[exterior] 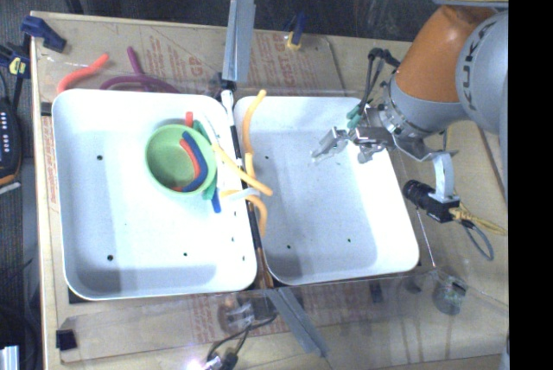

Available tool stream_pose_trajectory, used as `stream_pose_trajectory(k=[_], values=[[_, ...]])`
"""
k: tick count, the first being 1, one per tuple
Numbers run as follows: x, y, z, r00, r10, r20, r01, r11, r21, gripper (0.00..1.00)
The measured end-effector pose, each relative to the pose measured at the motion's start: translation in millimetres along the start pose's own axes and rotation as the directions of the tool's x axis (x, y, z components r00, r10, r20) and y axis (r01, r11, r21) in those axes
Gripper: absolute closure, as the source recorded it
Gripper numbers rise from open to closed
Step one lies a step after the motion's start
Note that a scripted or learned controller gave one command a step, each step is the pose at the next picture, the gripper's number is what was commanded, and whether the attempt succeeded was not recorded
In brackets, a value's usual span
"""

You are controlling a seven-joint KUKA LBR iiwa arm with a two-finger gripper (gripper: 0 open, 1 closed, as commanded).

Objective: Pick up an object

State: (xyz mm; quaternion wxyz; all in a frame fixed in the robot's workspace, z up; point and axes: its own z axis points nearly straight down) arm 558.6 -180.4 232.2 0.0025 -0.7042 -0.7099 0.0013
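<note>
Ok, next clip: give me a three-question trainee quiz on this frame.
1. True or false: the green bowl sits in the left bin.
2. Over which bin does the gripper hang?
A. the left bin
B. the right bin
C. neither, it is over the bench
3. Fill in: the yellow strips lie across the ______ between the two bins.

Key
1. True.
2. B, over its upper part, with nothing seen between its fingers.
3. Divide; they cross the bins' adjoining rims.
</note>
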Motion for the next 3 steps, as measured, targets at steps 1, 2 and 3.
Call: stream_pose_trajectory(k=[1,2,3], values=[[67.5,8.9,126.4,0.993,-0.118,0.012,0.118,0.993,-0.007,0.0],[70.1,8.2,118.4,0.992,-0.126,0.009,0.126,0.992,-0.002,1.0],[132.6,90.6,39.6,0.999,0.048,0.001,-0.048,0.999,-0.004,1.0]])
